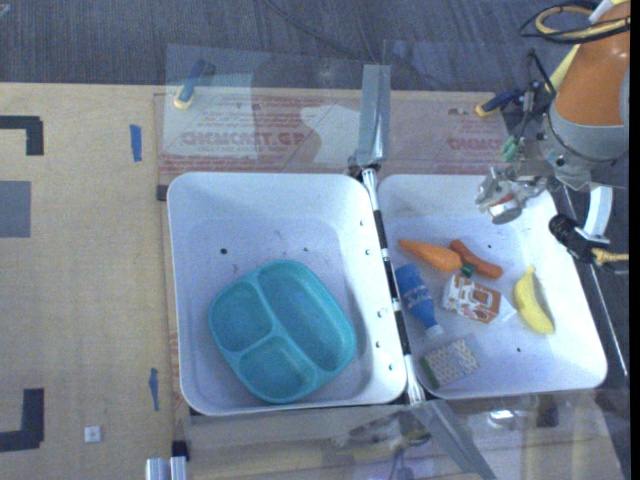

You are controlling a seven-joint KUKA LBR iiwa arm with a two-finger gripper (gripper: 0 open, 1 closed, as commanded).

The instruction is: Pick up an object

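Grey mesh pad [451, 360] lies at the right bin's [590, 368] front edge, behind it a blue bottle [415, 297], carton [472, 298], banana [532, 303] and two carrots [430, 255]. Arm reaches in from the right, end effector [503, 196] hanging over the bin's far right corner, above the carrots; its opening cannot be told, nothing visibly gripped.

The arm [598, 78] runs off the right edge, so most of it is cut away. The tool [506, 196] is small and blurred; its grip can't be read. Print on the small carton [471, 299] is too fine to read, and the grey patterned packet [451, 360] can't be identified.
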